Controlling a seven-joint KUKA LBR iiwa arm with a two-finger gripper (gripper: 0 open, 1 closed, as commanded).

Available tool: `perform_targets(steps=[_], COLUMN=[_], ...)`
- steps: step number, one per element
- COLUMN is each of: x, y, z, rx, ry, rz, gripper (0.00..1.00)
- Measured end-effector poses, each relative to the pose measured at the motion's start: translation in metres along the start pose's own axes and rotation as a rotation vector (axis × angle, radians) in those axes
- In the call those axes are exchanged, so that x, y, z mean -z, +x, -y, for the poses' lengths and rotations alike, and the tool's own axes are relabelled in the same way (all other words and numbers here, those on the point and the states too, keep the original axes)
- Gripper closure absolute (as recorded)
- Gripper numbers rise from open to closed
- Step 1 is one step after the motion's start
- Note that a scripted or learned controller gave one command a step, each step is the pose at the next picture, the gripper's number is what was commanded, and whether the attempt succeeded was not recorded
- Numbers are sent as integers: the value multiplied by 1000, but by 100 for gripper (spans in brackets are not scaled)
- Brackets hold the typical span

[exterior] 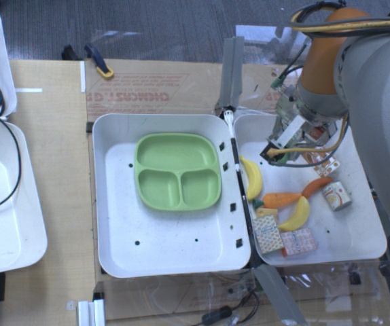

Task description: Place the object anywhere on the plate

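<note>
Camera view, catalogued for you from its left edge to its right.

Item one: left bin [113, 250], white and shallow. It carries the plate [179, 172], a green tray with three compartments, one long one across the far side and two smaller ones nearer you. The plate lies flat near the bin's middle, well apart from every loose item, so you can count it as the waiting target with nothing yet set on it.

Item two: right bin [358, 243], touching the left bin along their shared wall. Its contents crowd the near left part: a banana [252, 177] just beside the dividing wall, a carrot [281, 199] below it, a second banana piece [297, 214] touching the carrot's lower side, a patterned packet [268, 233], a pink packet [298, 242] beside that, and a small carton [336, 195] further right. An orange piece [317, 185] lies between carrot and carton.

Item three: gripper [280, 148], hanging over the far part of the right bin under the orange-banded wrist, amid cables. You cannot tell from this slant how wide it stands or whether anything is in it.

Which item is the task's object is not settled by this view; every candidate lies in the right bin. Judged so, the pick is not yet shown done, and the carry across the wall remains.
</note>
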State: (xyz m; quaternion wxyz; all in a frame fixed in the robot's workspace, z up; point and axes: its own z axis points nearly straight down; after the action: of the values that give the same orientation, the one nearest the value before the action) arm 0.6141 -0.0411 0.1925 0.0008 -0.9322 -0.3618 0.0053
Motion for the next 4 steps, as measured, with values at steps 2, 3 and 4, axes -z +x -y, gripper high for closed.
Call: perform_targets(steps=[2,3,4], x=[16,14,32], y=[54,101,95], z=[20,109,139], rx=[115,157,287], ry=[-2,-1,-2], rz=[-2,0,0], gripper=[100,100,100])
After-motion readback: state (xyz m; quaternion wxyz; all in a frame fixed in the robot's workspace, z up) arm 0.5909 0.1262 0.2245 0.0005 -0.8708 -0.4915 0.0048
